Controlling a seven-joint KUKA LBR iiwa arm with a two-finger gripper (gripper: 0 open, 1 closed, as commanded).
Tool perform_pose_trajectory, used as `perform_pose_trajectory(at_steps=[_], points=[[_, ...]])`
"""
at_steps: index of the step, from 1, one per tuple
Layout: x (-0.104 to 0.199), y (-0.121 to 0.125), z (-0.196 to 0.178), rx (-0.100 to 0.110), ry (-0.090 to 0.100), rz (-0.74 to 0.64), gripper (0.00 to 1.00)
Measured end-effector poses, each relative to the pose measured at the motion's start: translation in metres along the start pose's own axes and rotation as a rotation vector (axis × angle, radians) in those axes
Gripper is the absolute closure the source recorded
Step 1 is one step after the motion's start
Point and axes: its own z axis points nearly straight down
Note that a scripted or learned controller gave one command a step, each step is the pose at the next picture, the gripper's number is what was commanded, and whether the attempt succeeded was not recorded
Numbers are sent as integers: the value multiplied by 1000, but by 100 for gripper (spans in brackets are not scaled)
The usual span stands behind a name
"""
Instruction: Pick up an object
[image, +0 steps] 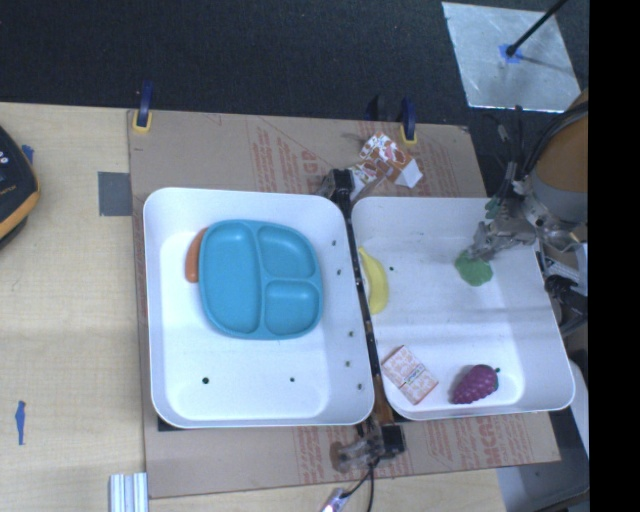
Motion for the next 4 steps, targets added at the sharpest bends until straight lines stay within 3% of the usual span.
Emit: perform_pose_trajectory(at_steps=[1,2,3,4], points=[[0,0,0,0,0,0,0],[-1,17,8,-4,1,6,0],[14,-20,-29,-3,2,8,0],[-1,-1,0,-3,1,6,0]])
